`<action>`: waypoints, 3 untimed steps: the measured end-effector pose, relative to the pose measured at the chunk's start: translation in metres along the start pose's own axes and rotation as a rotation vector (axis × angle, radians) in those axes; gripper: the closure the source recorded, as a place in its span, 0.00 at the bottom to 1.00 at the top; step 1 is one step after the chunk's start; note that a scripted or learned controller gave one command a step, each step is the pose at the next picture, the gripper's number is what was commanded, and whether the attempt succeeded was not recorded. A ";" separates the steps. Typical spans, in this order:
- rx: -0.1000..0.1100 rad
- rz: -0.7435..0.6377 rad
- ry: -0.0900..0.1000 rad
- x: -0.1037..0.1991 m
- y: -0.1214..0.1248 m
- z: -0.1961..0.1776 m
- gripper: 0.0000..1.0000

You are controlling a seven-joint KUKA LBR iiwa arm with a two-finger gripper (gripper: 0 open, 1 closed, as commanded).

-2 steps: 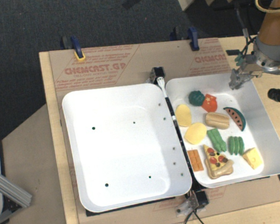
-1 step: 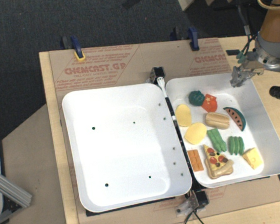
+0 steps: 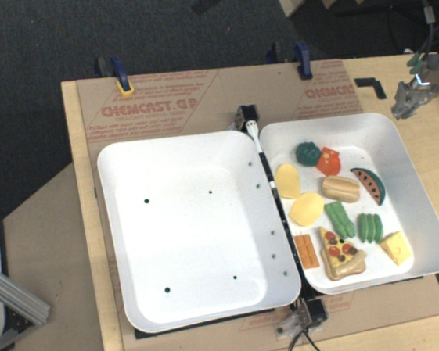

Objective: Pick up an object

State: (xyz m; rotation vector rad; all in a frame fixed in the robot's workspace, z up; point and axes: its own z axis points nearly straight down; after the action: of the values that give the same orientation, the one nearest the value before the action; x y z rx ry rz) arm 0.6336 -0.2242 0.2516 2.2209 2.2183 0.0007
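The grey metal gripper (image 3: 417, 90) is hovering beyond the right shallow white bin's (image 3: 418, 187) far right corner; I cannot tell its jaws' state. Plastic toy foods (image 3: 337, 208) are lying inside that bin.

Two bins sat side by side on the desk (image 3: 194, 95), the left bin (image 3: 125, 174) touching the right bin (image 3: 406, 157) along their inner edges. All the toy foods lay in the right bin: a watermelon slice (image 3: 369, 185) toward its right side, a pizza slice (image 3: 341, 253) near its front, a cheese wedge (image 3: 396, 248) right of the pizza. The end effector (image 3: 418, 87) hung behind the right bin's far right corner.
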 end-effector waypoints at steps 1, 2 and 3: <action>-0.002 -0.002 -0.001 0.000 0.006 -0.004 1.00; 0.002 -0.002 0.001 0.001 -0.003 -0.011 1.00; -0.002 -0.002 -0.002 0.000 0.015 -0.009 1.00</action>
State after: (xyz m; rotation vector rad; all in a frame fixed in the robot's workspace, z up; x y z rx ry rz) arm 0.6488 -0.2243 0.2609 2.2171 2.2182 0.0013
